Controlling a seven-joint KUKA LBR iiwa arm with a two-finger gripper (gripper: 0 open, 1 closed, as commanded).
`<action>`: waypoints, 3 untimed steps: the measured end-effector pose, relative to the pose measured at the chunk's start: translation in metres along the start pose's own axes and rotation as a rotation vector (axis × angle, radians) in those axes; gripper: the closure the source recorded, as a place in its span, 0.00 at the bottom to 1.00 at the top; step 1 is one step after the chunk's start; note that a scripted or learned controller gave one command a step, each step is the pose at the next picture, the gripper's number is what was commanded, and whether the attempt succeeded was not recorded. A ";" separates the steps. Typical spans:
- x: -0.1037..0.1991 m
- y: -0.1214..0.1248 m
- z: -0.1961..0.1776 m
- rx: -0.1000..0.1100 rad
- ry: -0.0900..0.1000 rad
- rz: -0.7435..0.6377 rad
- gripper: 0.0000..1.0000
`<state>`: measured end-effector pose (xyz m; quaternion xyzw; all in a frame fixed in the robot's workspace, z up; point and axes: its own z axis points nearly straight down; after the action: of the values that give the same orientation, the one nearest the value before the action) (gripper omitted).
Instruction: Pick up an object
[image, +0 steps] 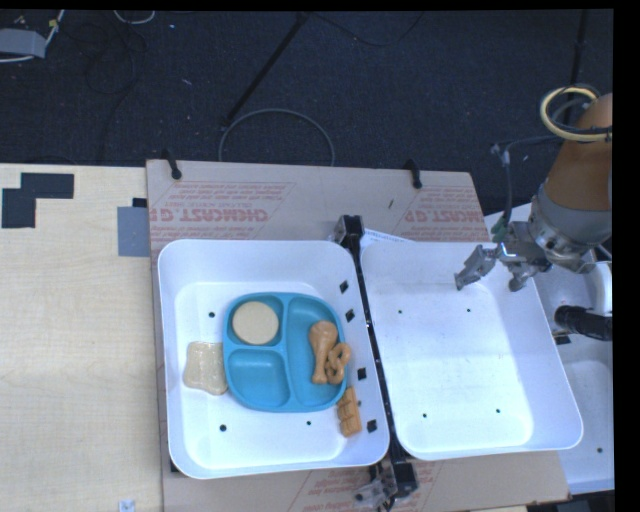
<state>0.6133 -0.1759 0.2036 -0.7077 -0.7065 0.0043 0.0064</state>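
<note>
Nearest the camera, along the front rim of the left bin (270, 462), a small tan piece (348, 411) lies just off the blue tray's corner, close to the divider (368, 345) between the bins; awkward pick, wall and tray edge crowd both sides. Blue divided tray (268, 385) sits mid-bin: round beige disc (254, 322) in its upper-left compartment, knobbly tan piece (328, 352) in the right compartment, lower-left compartment bare. Pale slab (205, 367) rests on the bin floor touching the tray's left edge, with open floor to its left, so I judge it the easiest target: approach straight down, fingers straddling its short axis, keep clear of the tray rim. Right bin (470, 400) gives free transit room. Farther back, gripper (496, 267) hovers over the right bin's far right corner, fingers spread apart, nothing between them. Arm must cross the divider to reach anything; lift high enough to clear both rims. Beyond, cardboard (300, 205) under the bins on the worktop (70, 330), cables (275, 135) on dark floor.
</note>
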 end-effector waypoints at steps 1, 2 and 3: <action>0.000 0.003 -0.008 -0.014 -0.003 -0.002 0.00; -0.002 0.005 0.056 -0.007 -0.001 -0.002 0.00; 0.000 0.005 0.109 -0.009 -0.001 -0.002 0.00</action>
<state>0.6164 -0.1761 0.0942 -0.7071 -0.7071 0.0017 0.0028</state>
